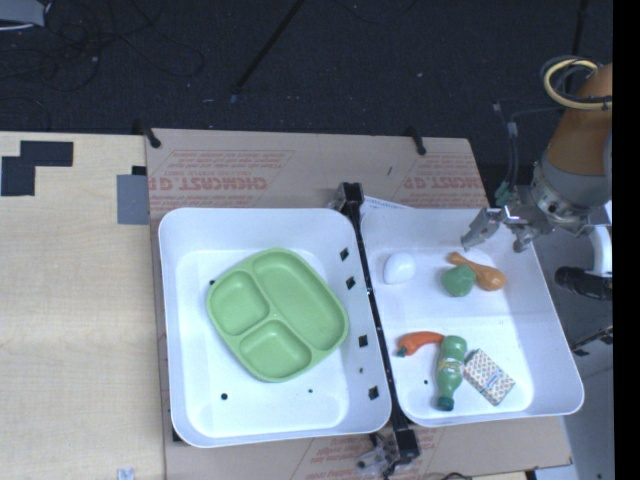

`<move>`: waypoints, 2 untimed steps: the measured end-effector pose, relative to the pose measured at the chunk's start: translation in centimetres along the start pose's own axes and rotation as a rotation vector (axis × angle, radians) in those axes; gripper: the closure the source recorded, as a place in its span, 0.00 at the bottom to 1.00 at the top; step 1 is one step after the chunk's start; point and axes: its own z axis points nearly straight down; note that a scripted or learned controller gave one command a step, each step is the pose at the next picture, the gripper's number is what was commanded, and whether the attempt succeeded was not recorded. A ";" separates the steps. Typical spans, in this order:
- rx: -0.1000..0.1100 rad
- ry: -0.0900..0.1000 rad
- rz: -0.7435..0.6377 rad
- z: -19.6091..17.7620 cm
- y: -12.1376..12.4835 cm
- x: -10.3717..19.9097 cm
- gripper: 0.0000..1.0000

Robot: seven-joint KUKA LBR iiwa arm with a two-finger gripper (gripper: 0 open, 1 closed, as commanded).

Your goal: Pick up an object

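Observation:
My gripper (499, 236) hangs over the far right corner of the right bin (545, 298), its two fingers spread open with nothing between them. Just below it lie an orange piece (484, 274) and a green round piece (458, 282), touching each other. A white egg-shaped object (400, 267) rests to their left. Nearer the front edge are a red-orange pepper (419, 341), a green bottle (448, 370) on its side and a small patterned box (488, 376).
A green divided plate (277, 313) sits in the left bin (185, 368). A black divider (366, 308) runs between the two bins. Cardboard (250, 173) lies under both, on a wooden bench (70, 318).

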 end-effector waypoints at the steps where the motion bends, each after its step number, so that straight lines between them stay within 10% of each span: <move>1: 0.000 0.001 -0.003 6.2 0.1 0.5 0.00; 2: 0.000 0.000 -0.004 9.2 0.1 0.7 0.00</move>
